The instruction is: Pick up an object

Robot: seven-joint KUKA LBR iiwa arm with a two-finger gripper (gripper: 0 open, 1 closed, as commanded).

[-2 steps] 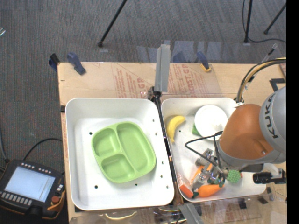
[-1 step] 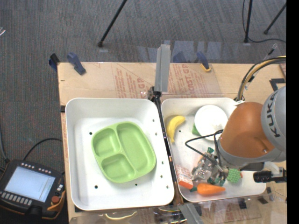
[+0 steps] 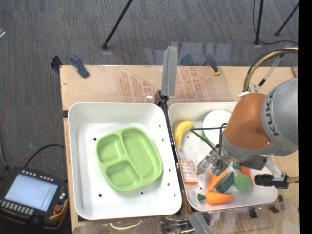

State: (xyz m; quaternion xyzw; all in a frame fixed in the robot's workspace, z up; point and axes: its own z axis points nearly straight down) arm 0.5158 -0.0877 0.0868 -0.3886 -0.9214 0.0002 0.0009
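Note:
The right bin [image 3: 195, 204] holds several toy foods. A yellow banana [image 3: 182, 131] lies at its left wall, with a white round dish [image 3: 216, 119] behind it. A red and white packet [image 3: 188, 172] lies by the left wall. Near the front sit an orange carrot [image 3: 220, 197], a second carrot [image 3: 215, 180], a dark green piece [image 3: 226, 181] and a knobbly green ball [image 3: 242, 182]. My gripper [image 3: 210, 165] is low in this bin, just above the second carrot and to the right of the packet. The arm's orange band covers the bin's middle.
The left bin [image 3: 83, 130] bears a light green divided plate [image 3: 129, 157]. A grey upright post [image 3: 169, 74] stands behind the seam between the bins. A teach pendant [image 3: 31, 194] lies off the bench at the lower left.

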